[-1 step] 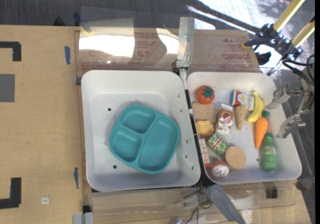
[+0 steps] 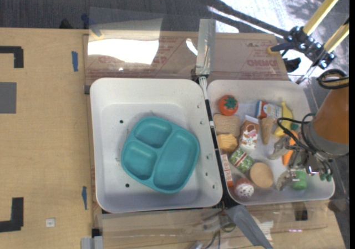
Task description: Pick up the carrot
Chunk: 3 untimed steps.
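- Judging from the one short stretch of orange showing, the carrot (image 2: pixel 287 157) lies in the right bin (image 2: pixel 326 192), in the gap between the two fingers, close under the wrist.
- Spread apart, the fingers of the gripper (image 2: pixel 282 164) appear to straddle that orange piece without closing on it. Nothing looks clamped, though cables and bracket blur the tips.
- The carrot looks like a small toy: probably light, stiff and smooth-skinned, so weight is no worry but slipping is.
- A tapered shape tends to squirt out toward its thin end when squeezed. The thicker middle is the safer place to take hold, with the fingers set across its long axis.
- Which way it points I cannot tell, since most of it is hidden beneath the gripper.
- Crowding is the main risk. A tan egg-shaped piece (image 2: pixel 262 175) sits just left of the fingers and a green block (image 2: pixel 299 182) just below them, both close enough to be caught in the closing.
- A tomato (image 2: pixel 227 105) lies well beyond the fingers, toward the far-left corner of the same bin.
- Being rigid, the carrot should tolerate a firm squeeze, and breakage seems unlikely.
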Tool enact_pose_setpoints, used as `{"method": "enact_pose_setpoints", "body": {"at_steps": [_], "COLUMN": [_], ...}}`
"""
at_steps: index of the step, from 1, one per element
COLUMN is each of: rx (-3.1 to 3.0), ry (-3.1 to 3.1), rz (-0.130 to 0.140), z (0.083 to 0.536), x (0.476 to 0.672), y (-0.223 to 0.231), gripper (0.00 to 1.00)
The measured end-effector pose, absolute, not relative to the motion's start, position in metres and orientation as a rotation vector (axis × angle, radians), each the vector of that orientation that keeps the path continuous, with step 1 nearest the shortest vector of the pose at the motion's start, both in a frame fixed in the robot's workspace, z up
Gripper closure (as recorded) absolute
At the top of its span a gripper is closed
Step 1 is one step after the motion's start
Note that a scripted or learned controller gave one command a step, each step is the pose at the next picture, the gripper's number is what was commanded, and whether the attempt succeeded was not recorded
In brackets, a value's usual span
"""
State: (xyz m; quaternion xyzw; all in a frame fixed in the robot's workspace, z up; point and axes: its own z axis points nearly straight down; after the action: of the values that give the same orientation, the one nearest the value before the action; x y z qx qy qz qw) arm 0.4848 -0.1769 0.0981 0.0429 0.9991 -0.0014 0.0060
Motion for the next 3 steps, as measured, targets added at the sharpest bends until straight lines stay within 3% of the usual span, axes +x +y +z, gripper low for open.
{"method": "enact_pose_setpoints", "body": {"at_steps": [1,2,3], "rx": [0.130,-0.039,-0.508], "ry": [3.126,3.126,3.092], "rz": [-0.004,-0.002,-0.002], "z": [0.106,0.192,0.099], "x": [0.486,0.485,0.505], "y": [-0.175,-0.121,-0.146], "gripper": [1.00,1.00,1.00]}}
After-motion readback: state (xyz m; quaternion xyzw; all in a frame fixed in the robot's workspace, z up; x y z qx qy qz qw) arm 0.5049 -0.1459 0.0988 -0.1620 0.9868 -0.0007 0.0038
